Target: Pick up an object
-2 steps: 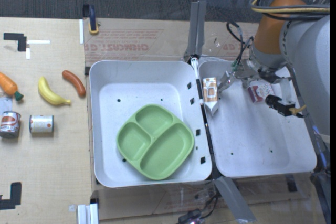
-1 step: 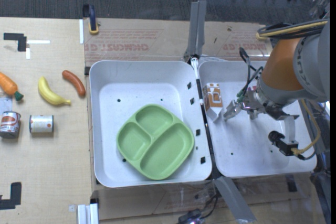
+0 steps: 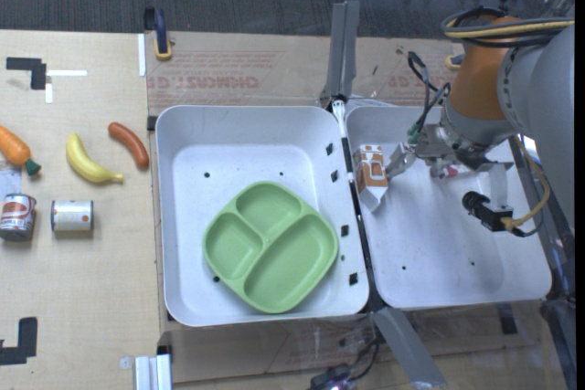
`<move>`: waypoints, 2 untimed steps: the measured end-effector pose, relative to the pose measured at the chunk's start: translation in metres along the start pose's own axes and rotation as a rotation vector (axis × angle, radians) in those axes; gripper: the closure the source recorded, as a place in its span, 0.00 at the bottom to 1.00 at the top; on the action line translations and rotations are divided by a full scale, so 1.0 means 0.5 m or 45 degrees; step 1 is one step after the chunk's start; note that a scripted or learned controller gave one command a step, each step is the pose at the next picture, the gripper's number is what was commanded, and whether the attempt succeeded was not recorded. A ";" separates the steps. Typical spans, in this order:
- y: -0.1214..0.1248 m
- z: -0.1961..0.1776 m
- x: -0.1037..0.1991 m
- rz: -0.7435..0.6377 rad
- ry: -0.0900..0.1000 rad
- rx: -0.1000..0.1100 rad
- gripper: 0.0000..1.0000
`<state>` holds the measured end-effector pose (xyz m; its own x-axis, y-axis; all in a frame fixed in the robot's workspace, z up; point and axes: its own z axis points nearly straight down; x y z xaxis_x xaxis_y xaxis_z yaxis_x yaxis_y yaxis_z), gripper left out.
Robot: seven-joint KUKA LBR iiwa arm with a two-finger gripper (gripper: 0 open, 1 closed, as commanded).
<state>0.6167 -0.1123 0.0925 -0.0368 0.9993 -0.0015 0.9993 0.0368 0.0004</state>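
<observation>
A small orange and white carton lies at the left wall of the right bin, near its far end. My gripper reaches in from the right and hangs low just to the right of the carton, close to it; whether they touch is unclear. The grey arm with its orange band rises behind, over the right bin's far right corner.
A green divided plate lies in the left bin. On the bench to the left sit a banana, a sausage, a carrot and two cans. A black cable part hangs by the wrist.
</observation>
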 end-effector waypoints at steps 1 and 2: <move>-0.107 0.001 0.014 -0.030 0.001 0.002 0.00; 0.023 0.000 0.008 0.050 0.000 0.000 0.00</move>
<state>0.6282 -0.1081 0.0926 0.0023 1.0000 -0.0015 1.0000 -0.0023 0.0006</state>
